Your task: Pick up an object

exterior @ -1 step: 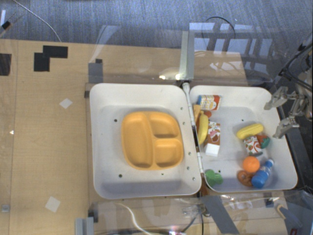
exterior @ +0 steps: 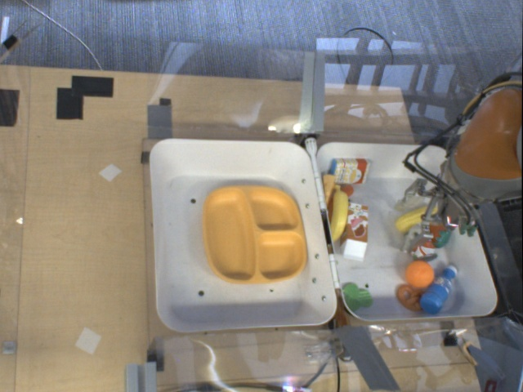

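A light wooden desk (exterior: 73,243) fills the left and middle of the frame, with black square markings (exterior: 82,95) at the upper left and small pale tags scattered on it. Beyond its far edge, along the top of the frame, runs blue-grey carpet (exterior: 245,15) crossed by a thin cable. Clear panels with metal brackets (exterior: 311,96) stand around the bins and catch glare.

The left bin (exterior: 176,300) sits in the middle of the frame and holds an orange-yellow divided tray (exterior: 253,233). The right bin (exterior: 482,300) touches it along a shared edge, at the right of the frame. In it lie a banana (exterior: 338,212) along the left wall, a red and white carton (exterior: 355,223) beside it, a small packet (exterior: 350,171) at the top, a green item (exterior: 357,296) in the lower left corner, an orange ball (exterior: 419,274) and a blue bottle (exterior: 437,292) near the lower right.

The arm (exterior: 490,141) reaches in from the right edge, orange band showing, and the hand (exterior: 425,223) is low over the right side of the right bin. A yellow object (exterior: 409,220) lies right at it; whether the hand is open or closed on anything, I cannot tell.
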`<state>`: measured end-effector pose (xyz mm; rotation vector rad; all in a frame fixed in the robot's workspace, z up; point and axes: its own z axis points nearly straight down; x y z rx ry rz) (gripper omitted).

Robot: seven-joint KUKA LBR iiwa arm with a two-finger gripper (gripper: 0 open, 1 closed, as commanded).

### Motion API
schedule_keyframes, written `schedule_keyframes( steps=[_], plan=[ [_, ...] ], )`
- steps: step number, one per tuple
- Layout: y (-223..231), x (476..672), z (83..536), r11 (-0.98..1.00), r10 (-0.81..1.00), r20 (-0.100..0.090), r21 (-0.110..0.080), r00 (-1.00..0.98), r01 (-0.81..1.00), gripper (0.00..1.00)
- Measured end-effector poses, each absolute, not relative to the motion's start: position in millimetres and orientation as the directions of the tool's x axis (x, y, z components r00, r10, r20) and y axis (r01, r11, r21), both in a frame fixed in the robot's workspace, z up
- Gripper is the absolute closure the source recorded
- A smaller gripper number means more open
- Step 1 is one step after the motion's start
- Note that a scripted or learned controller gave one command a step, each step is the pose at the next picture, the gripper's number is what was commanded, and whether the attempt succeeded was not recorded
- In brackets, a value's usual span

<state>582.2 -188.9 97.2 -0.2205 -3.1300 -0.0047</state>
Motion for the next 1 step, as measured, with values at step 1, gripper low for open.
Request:
schedule_keyframes(
  steps=[1],
  plan=[
    [-161.1, 519.4, 114.4, 0.875, 0.483, -0.007, 0.003, -0.875, 0.483, 0.00]
  ],
)
